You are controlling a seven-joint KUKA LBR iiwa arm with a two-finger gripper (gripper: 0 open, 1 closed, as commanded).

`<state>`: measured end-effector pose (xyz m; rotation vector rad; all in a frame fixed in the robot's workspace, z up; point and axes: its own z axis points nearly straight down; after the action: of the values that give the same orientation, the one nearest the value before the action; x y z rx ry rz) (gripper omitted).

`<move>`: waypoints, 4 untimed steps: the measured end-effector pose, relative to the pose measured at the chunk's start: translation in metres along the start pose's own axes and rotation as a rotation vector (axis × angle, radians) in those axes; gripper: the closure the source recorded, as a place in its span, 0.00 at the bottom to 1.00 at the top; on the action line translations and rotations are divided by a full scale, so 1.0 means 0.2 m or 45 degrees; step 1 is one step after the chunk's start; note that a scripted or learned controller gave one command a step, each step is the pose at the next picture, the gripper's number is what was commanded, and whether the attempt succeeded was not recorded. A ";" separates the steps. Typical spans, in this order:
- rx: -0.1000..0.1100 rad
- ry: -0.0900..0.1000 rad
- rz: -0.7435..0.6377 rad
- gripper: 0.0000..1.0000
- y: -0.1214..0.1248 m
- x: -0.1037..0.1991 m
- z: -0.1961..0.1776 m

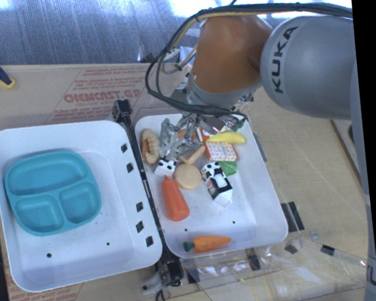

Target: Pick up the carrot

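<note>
Carrot (208, 243) at the right bin's (266, 192) near edge — claw (181, 131) well apart, over the toy pile, grip state indiscernible.

I can't make out the gripper (184, 128) properly: the orange band (231, 46) and wrist sit right over it, so whether its fingers are apart or together is lost in the clutter of toys at the far end of the right bin (266, 192). The arm (311, 55) runs off the top and right of the frame, and it hides the far rim of that bin and parts of the toys beneath it. The print on the small card (221, 151) is too fine for me to read.
</note>
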<state>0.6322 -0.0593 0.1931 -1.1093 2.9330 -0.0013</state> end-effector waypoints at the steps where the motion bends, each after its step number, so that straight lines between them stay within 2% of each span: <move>1: -0.003 -0.002 -0.213 0.00 0.31 -0.45 0.00; 2: -0.001 0.000 -0.037 0.00 0.50 -0.61 -0.15; 3: -0.003 0.011 0.582 0.00 0.61 -0.52 0.25; 4: -0.006 0.003 0.757 0.00 1.10 -0.56 0.07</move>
<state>0.5703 0.1788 0.1794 -0.2023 3.1327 0.0066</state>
